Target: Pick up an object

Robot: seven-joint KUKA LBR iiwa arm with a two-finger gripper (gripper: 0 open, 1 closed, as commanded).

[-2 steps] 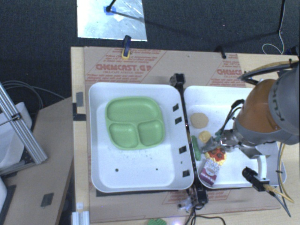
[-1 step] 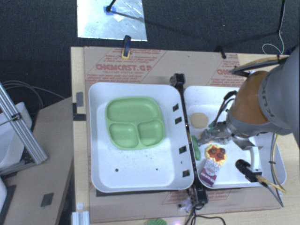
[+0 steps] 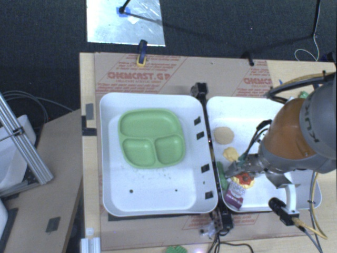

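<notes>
My gripper (image 3: 235, 168) is low over the left part of the right bin (image 3: 247, 107), at the end of the grey and orange arm (image 3: 295, 133). It sits among a cluster of small items. A yellow piece (image 3: 230, 153) lies just behind it and a red and yellow item (image 3: 245, 179) just in front of it. A purple packet (image 3: 235, 194) lies at the bin's front left corner, with a green piece (image 3: 222, 181) beside it by the wall. A tan round piece (image 3: 224, 135) rests farther back. The arm hides the right half of the bin.
The left bin (image 3: 158, 194) holds a green divided plate (image 3: 151, 137) in its back half. A black divider with clips (image 3: 206, 141) runs between the bins. Cables (image 3: 310, 223) trail at the front right. A metal sheet (image 3: 125, 13) lies beyond the bench.
</notes>
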